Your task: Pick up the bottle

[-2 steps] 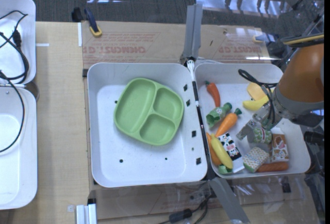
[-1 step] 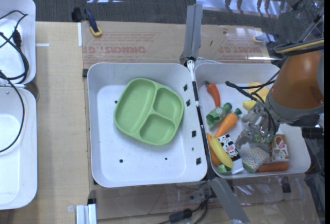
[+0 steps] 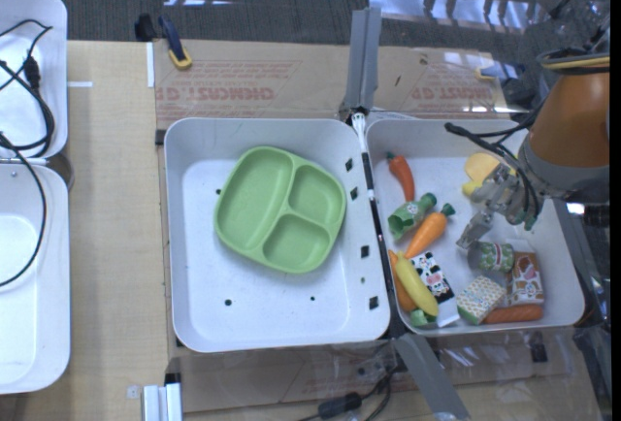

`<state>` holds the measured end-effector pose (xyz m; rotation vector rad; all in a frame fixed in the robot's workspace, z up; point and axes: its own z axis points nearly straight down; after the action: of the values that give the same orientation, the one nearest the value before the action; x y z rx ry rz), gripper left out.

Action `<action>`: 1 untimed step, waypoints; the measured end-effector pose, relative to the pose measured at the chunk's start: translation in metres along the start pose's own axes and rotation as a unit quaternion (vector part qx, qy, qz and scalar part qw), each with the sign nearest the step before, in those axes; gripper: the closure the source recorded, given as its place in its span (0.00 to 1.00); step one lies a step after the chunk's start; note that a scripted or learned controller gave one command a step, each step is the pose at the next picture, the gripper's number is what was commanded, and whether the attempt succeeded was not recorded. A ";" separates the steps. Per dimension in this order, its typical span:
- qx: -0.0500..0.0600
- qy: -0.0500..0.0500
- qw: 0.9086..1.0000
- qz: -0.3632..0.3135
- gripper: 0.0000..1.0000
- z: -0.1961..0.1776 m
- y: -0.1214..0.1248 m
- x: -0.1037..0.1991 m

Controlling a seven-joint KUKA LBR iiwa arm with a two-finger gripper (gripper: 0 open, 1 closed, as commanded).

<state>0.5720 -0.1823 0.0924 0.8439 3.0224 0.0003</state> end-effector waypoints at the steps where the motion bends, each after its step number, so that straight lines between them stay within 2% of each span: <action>1: -0.001 0.000 0.989 0.145 0.00 -0.001 0.002 -0.075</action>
<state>0.6378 -0.2194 0.0937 1.2714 2.8673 0.0047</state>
